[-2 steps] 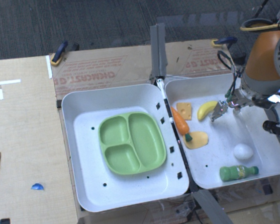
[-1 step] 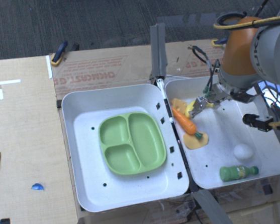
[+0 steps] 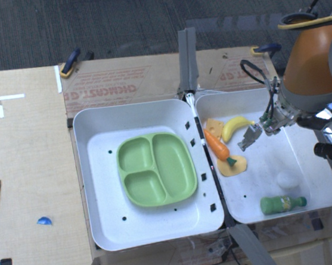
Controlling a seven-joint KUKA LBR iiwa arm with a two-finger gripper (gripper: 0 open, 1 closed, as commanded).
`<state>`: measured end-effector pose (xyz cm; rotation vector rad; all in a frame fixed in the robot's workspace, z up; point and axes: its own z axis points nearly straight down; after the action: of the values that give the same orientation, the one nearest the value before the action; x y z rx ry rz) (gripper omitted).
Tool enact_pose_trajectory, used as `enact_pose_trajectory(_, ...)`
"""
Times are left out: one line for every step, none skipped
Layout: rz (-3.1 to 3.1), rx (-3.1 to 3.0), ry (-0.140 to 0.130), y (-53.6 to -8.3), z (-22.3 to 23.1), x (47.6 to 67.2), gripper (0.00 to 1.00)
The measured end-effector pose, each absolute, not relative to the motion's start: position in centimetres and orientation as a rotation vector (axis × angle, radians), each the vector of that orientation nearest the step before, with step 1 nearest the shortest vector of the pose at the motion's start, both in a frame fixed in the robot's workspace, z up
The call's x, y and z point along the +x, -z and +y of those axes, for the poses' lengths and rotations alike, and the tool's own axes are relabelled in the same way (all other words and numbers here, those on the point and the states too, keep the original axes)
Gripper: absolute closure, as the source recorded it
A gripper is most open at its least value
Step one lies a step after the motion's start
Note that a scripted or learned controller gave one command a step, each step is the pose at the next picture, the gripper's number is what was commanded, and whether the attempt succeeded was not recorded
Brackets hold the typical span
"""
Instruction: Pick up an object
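A green divided plate (image 3: 157, 169) lies in the left bin (image 3: 94, 185). A small blue piece (image 3: 43, 221) rests on the bench (image 3: 26, 170) far left.

One camera sits high above the bench (image 3: 27, 176) and looks down at a slant. It is far enough back to see both white bins (image 3: 94, 185) side by side. The arm (image 3: 310, 63) comes in from the right.
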<state>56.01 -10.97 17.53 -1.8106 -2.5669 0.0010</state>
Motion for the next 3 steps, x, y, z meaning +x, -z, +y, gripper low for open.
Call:
enact_pose_trajectory(-2.748, -1.523, 0.0, -9.2, -11.2, 55.3, 0.0)
enact_pose_trajectory(-2.746, -1.529, 0.001, -10.1, -11.2, 55.3, 1.0)
enact_pose_trajectory(-2.598, -1.767, -0.002, -19.2, -5.3, 60.6, 1.0)
